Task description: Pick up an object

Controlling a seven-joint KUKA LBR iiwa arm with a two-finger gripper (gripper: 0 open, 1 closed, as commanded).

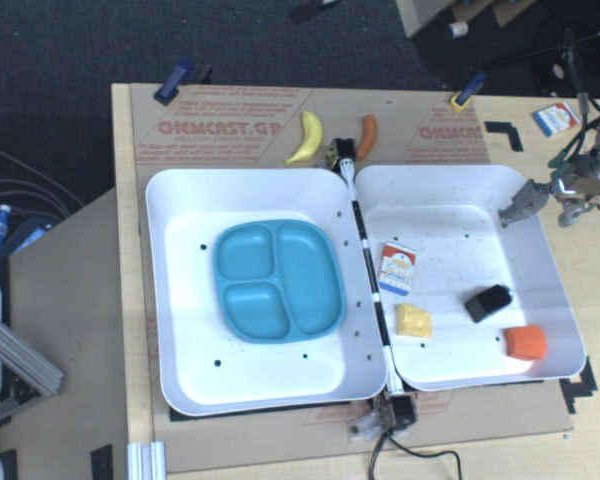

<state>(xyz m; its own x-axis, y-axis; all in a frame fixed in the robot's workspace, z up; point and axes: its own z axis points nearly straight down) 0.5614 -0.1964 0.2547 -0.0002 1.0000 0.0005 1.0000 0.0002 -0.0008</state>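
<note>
1. Nearest the camera, at the bottom edge of the frame, a black cable (400,448) runs down from the small clamp where the two bins meet at their near rims.
2. Left of centre sits the left white bin (180,368), shallow with rounded corners; it holds one thing, a light-blue divided plate (278,280) with three compartments, lying flat in the middle of the bin floor.
3. Right of centre sits the right white bin (460,203), touching the left bin along a dark central seam. Its floor is speckled with small dark marks.
4. Four loose objects lie in the right bin, all in its lower half:
   - a small white and red carton (397,269) near the seam, lying flat;
   - a pale yellow block (414,321) just below the carton, apart from it;
   - a black block (488,302) further right, tilted on the floor;
   - an orange block (526,343) in the lower right corner, close to the bin's wall.
5. Behind the bins, on the brown surface (230,118) with red printing, a yellow banana (306,138) and an orange sausage-shaped toy (366,136) lie near the top of the seam.
6. At the right edge of the frame, the pincer (525,200) hangs over the upper right rim of the right bin, well apart from all four objects; whether its fingers are apart or together, I cannot tell, and nothing shows between them.
</note>
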